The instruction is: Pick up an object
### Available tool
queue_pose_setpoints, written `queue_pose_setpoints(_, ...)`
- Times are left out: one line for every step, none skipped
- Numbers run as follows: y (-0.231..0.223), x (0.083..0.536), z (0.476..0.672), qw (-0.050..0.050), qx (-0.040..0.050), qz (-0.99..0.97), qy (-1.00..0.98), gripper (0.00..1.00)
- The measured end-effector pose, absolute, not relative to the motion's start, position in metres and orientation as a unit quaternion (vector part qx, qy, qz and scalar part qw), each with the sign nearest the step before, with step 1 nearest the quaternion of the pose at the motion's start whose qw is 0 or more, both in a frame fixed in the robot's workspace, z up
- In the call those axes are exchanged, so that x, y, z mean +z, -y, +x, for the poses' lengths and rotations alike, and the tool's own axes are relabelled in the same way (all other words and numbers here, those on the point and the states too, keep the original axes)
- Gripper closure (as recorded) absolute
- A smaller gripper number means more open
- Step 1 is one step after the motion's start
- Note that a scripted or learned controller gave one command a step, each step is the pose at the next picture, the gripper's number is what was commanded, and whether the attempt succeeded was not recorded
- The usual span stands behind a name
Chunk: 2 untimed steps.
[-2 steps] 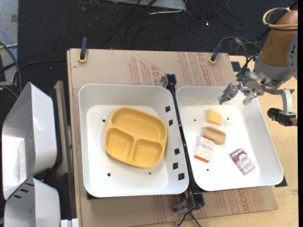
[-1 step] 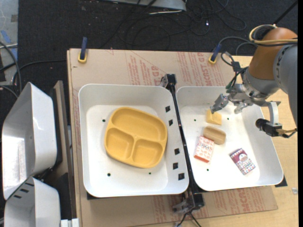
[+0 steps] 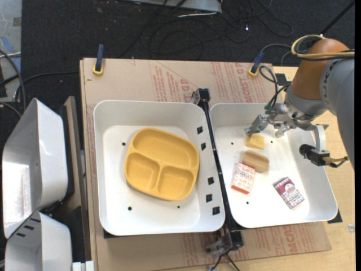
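you'll find the gripper (image 3: 266, 130) over the far part of the right bin (image 3: 321, 208), its fingers (image 3: 252, 129) spread apart with nothing between them. the pale yellow block (image 3: 255, 141) lies on the bin floor just beside the tip of the finger nearer the bins' shared wall, a little to the near side of it. it is not in the gap between the two fingers, and you cannot tell from this slant whether that fingertip touches it.

the block is a small, squarish, cheese-coloured piece, lying flat.

count what's in that bin and you get four things, one of each: the block, a tan roll (image 3: 257, 161) just nearer to you than the block, a red and white packet (image 3: 243, 178) close beside the roll toward the dividing wall, and a maroon packet (image 3: 289, 192) set apart toward the near right corner. the left bin (image 3: 113, 151) holds one yellow divided plate (image 3: 161, 164) with three compartments, lying about in the middle. that makes two bins in all.
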<state>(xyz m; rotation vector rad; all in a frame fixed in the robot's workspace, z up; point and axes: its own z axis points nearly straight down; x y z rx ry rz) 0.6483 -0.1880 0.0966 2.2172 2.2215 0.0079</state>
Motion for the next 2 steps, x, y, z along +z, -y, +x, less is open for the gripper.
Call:
queue_pose_setpoints(0.188,0.104,0.647,0.002,0.001,0.706,-0.708,1.0)
queue_pose_setpoints(0.189,0.168,0.654,0.004,0.0019,0.706,-0.709,1.0)
